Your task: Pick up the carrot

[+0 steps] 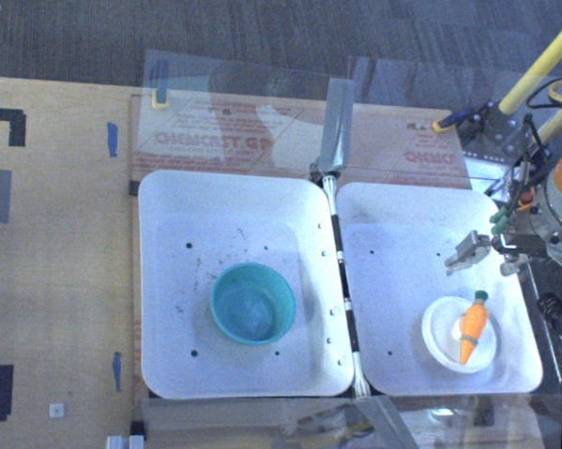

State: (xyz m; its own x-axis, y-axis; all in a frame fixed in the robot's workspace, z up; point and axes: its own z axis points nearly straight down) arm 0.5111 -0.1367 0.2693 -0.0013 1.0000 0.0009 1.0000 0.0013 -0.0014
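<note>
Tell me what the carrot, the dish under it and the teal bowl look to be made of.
Carrot: likely plastic or rubber toy; even orange body, green tip, no natural texture.
Dish: probably plastic, possibly ceramic; plain white with a smooth rim.
Bowl: likely plastic; uniform teal, slightly cloudy inside.
Bins: seemingly moulded white plastic; rounded corners, matte with dark specks.

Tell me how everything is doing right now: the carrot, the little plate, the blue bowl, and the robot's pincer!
Carrot: lying on the small white plate, green top pointing up in the picture, not held.
Plate: flat in the right bin, carrot on it.
Bowl: upright in the left bin, nothing seen inside.
Pincer: above the right bin, just beyond the carrot, apart from it, holding nothing.
</note>
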